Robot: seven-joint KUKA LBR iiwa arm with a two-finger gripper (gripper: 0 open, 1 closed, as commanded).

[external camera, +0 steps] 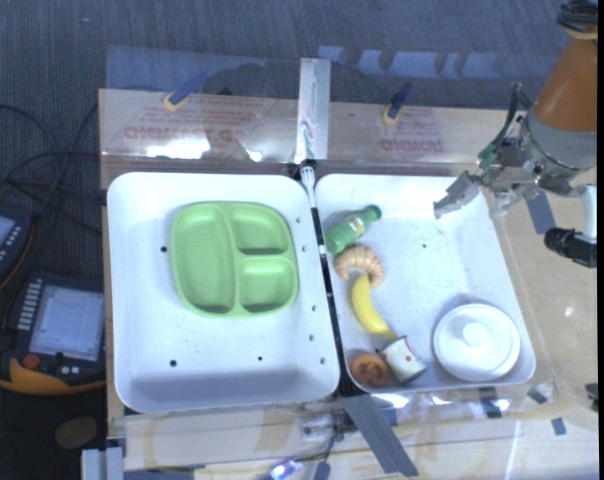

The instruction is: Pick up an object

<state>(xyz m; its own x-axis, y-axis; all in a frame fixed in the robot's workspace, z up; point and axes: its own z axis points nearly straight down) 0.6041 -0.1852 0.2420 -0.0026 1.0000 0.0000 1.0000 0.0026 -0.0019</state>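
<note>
Objects for picking sit in the right bin (502,268), clustered along its left wall and front edge. A green bottle (349,229) lies tilted against the divider between the bins, near the back. Just in front of it is a tan, curled pastry-like item (360,261), touching the top of a yellow banana (367,306) that runs toward the front. Near the front wall lie a small orange fruit (369,369) and, just beside it, a small white cup-like piece (403,358) on its side. A round white bowl (475,340) sits in the front right corner, close to both walls. The middle and back right of this bin's floor are bare.

The left bin (132,298) holds a green divided plate (234,258) near its centre, with bare floor all around it.

The grey arm with its orange band (570,83) enters at the upper right. The jaws (460,196) hang over the back right part of the right bin, above bare floor, well apart from every object and holding nothing. Whether they are spread or pressed together cannot be told from this angle.

Both bins rest on a desk (542,298), with cardboard (212,123) behind them.
</note>
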